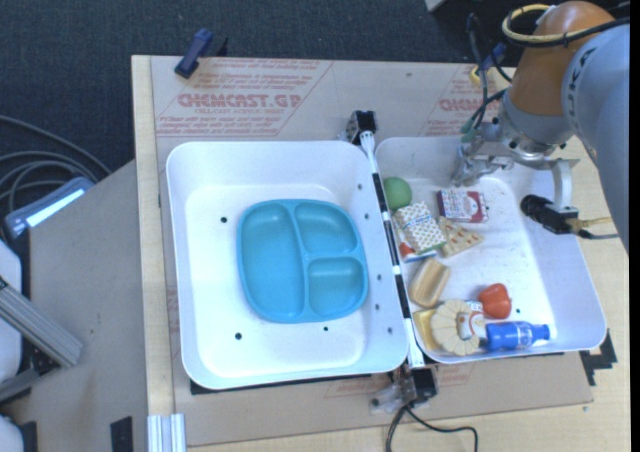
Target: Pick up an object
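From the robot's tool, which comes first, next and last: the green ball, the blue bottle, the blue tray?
Measured from the tool in the camera view:
1. Green ball, just to its left in the same bin.
2. Blue bottle, at that bin's near edge.
3. Blue tray, across in the left bin.

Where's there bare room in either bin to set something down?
The left bin has bare floor in a ring between its walls and the blue divided plate, widest along the near edge. In the right bin, the right half is bare, from the red tomato out to the right wall. It's crowded along the divider: green ball, packets, bread and blue bottle.
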You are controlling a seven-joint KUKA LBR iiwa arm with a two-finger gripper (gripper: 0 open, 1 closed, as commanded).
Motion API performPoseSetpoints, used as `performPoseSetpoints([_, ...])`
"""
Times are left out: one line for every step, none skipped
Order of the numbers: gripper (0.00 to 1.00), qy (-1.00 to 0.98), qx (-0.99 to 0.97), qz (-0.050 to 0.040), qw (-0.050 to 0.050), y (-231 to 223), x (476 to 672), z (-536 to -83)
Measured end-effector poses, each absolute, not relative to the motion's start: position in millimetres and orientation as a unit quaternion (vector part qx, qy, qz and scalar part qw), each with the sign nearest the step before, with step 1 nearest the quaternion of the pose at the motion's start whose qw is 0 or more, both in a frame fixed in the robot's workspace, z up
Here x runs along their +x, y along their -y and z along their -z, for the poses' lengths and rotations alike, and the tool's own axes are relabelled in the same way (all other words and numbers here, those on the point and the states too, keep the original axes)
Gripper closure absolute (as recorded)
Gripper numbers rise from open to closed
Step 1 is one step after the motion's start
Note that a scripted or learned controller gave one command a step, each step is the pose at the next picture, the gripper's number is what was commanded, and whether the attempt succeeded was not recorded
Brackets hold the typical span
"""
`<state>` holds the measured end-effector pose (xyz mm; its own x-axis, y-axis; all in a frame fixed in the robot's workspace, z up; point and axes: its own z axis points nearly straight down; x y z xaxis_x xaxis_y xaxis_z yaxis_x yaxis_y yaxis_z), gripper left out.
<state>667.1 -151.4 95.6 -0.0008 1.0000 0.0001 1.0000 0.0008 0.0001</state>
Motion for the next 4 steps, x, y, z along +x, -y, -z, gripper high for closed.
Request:
performPoseSetpoints([0.0, 0.707, -0.707, -0.0001, 0.0, 151.4, 666.9, -95.3])
performPoseSetpoints([0.0, 0.707, -0.707, -0.0006, 0.001, 152.5, 666.3, -84.6])
performPoseSetpoints([1.0, 0.707, -0.707, 0.0001, 0.0, 152.3, 667.2, -95.7])
performPoseSetpoints([0.0, 0.707, -0.707, -0.0002, 0.0, 152.3, 667.0, -95.3])
